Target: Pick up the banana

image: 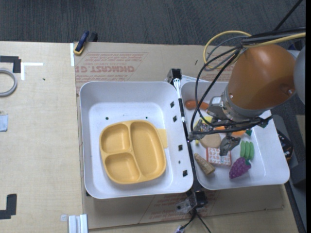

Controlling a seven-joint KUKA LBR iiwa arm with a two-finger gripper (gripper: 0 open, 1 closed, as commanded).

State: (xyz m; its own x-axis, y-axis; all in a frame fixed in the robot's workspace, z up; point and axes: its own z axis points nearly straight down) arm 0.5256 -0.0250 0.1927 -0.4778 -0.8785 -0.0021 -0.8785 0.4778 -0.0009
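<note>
In the right bin (272, 176), a yellow curved shape (201, 125) peeks out from under the arm near the bin's left wall; it looks like the banana, and most of it is hidden. The arm's orange wrist (262, 76) hangs over the middle of this bin and covers much of what lies there. My gripper (226, 147) reaches down below the wrist. It is just right of the yellow shape, above a red and white packet (214, 156). Nothing can be seen held in it.
Around the gripper lie a tan round piece (211, 141), a brown stub (204, 163), purple grapes (239, 168), a green item (247, 150) and an orange item (196, 104). The left bin (92, 130) holds a yellow divided plate (132, 151). Cables loop above the wrist.
</note>
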